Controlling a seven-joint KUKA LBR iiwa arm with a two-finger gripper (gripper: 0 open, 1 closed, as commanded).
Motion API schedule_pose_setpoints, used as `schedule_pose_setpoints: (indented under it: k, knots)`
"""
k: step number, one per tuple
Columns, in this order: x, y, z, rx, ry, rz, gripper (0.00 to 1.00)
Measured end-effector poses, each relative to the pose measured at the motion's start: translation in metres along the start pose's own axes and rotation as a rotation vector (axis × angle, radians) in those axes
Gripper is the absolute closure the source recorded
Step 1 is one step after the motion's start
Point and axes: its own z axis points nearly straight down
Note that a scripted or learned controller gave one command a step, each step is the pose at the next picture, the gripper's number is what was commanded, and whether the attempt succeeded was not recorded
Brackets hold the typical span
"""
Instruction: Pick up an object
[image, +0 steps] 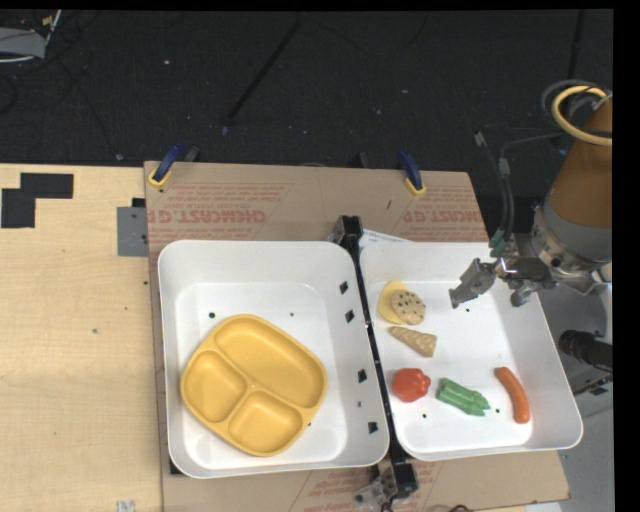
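Gripper (492, 285), open and empty, hangs over the right bin (560, 420). We judge the cookie (404, 302) just left of it light, stiff, best pinched across its edges.

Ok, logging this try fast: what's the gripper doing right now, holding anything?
Gripper: open, holding nothing, above the right bin, right of the cookie.
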Motion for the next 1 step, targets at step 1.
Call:
schedule_pose_setpoints:
  k: [1]
  knots:
    - [0.0000, 0.0000, 0.0000, 0.000, 0.000, 0.000, 0.00]
